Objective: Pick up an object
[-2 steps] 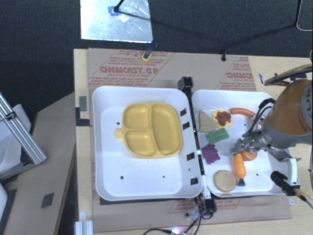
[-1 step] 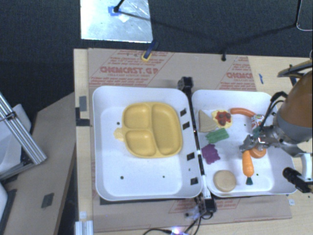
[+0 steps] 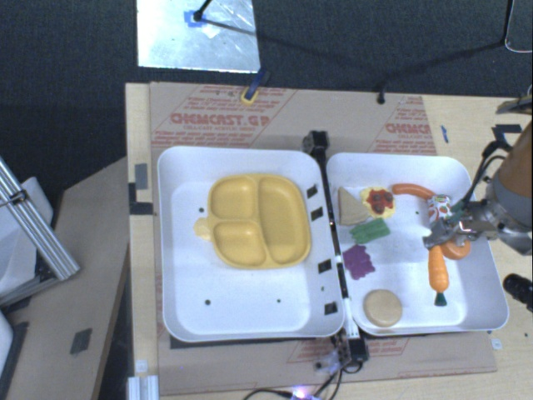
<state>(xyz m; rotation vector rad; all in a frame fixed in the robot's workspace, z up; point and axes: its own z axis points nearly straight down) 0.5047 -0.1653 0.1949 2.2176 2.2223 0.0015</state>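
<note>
The right bin (image 3: pixel 483 302) holds several toy foods: a pizza slice (image 3: pixel 365 204), a red-orange sausage (image 3: pixel 412 192), a green piece (image 3: pixel 370 230), purple grapes (image 3: pixel 359 261), a round tan bun (image 3: pixel 383 307) and an orange carrot (image 3: pixel 438 272) with a green tip. My gripper (image 3: pixel 444 230) reaches in from the right and sits low over the right side of this bin, just above the carrot's upper end. A small orange shape (image 3: pixel 457 249) lies right beside it. The view is too small to tell whether anything is held.
The left bin (image 3: pixel 179 307) carries a yellow divided plate (image 3: pixel 254 221). A black divider with clips (image 3: pixel 331 240) runs between the bins. A shiny metal sheet (image 3: pixel 198 23) lies beyond the bench, and a metal frame (image 3: pixel 33 232) stands at the left.
</note>
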